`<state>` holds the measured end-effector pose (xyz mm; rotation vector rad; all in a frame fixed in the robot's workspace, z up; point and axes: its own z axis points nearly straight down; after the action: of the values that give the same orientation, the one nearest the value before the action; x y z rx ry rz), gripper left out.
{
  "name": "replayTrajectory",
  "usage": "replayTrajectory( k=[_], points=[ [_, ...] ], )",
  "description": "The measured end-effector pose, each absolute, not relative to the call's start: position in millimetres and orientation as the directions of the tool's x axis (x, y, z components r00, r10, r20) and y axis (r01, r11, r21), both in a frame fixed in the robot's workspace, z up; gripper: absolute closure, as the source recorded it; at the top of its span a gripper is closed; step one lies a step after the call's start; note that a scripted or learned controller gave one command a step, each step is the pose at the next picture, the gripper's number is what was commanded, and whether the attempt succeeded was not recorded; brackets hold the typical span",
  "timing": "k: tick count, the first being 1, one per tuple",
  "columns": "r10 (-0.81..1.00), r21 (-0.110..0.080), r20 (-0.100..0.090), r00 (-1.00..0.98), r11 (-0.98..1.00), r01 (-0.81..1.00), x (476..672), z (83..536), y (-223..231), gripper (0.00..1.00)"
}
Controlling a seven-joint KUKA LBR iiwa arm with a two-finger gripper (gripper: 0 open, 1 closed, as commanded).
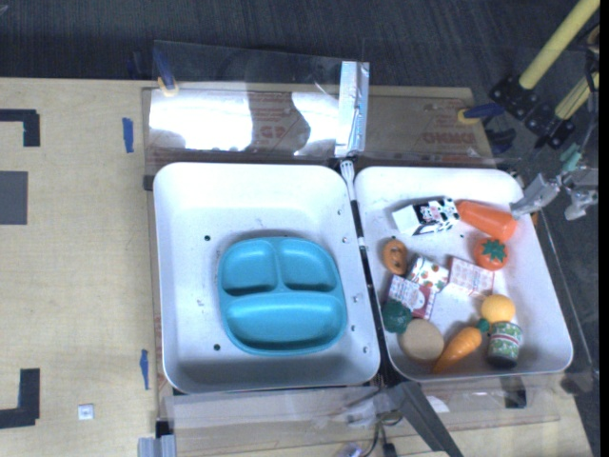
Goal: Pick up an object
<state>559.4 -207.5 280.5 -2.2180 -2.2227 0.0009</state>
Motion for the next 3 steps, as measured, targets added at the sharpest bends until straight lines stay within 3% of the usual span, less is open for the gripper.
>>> replayTrajectory(
  k=[1,2,3],
  points=[
    [1.0,-0.006,0.001,-0.015,0.015,1.0,477.9,194,-225,0.0],
    [0.987,0.001,0.001,-0.159,0.159,0.987,626.5,109,-190,0.0],
    [0.987,0.008,-0.005,-0.16,0.16,0.987,628.8,122,-192,1.0]
  ],
)
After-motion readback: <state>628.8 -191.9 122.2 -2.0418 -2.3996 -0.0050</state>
